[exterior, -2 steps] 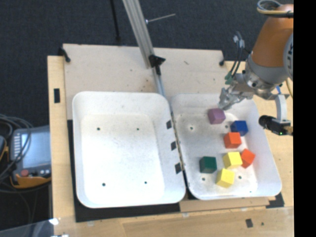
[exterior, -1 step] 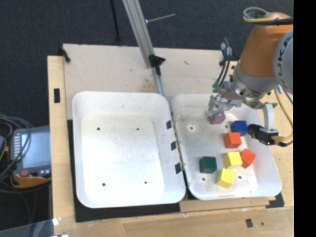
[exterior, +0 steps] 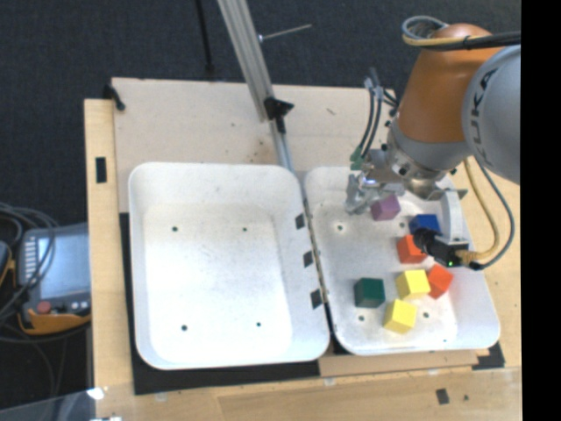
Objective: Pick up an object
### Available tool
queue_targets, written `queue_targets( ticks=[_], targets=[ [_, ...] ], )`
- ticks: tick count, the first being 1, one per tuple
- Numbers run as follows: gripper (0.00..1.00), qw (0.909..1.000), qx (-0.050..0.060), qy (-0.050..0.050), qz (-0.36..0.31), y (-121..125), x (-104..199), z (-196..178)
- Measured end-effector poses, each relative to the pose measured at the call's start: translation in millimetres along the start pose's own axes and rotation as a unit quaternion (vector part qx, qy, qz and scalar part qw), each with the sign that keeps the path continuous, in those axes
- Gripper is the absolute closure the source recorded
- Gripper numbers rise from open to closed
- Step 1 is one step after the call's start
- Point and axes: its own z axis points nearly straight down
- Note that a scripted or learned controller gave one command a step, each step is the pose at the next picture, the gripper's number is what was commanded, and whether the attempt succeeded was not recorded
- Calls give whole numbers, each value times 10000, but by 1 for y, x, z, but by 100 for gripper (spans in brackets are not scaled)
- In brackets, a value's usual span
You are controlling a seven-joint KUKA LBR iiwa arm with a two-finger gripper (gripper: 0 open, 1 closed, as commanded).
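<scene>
Your gripper (exterior: 364, 191) sits near the right bin's (exterior: 473, 331) far left corner, just beside a purple block (exterior: 385, 207); whether it is clenched or released, you cannot tell. Judging by that offset, a closing could nudge the block aside and catch nothing

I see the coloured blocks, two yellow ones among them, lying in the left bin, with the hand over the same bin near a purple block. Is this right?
Not quite: the camera view shows the coloured blocks, including two yellow blocks, in the right bin, not the left. The hand is over that bin near the purple block.
</scene>
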Motion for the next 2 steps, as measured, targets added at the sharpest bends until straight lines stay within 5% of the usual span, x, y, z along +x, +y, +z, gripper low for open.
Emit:
queue_targets(
  ticks=[2],
  targets=[
    [100,10000,7,3,-3,-33,92,3]
  ],
)
